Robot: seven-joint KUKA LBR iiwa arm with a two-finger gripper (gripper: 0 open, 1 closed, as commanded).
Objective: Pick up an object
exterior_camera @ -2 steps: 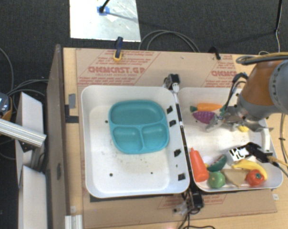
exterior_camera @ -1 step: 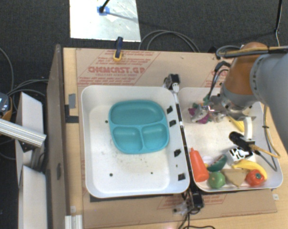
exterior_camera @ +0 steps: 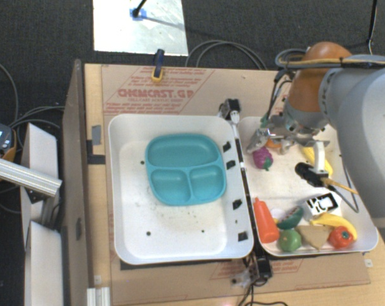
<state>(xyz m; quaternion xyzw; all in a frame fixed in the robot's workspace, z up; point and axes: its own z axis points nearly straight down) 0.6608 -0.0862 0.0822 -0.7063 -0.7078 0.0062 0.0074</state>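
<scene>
On the table the right bin (exterior_camera: 364, 238) holds small toy foods, and the jaws (exterior_camera: 264, 140), whose opening I cannot tell, hang just above a purple piece (exterior_camera: 263, 157), probably light, stiff plastic best pinched across its middle.

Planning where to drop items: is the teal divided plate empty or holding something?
Empty: the teal plate in the left bin shows three bare compartments.
</scene>
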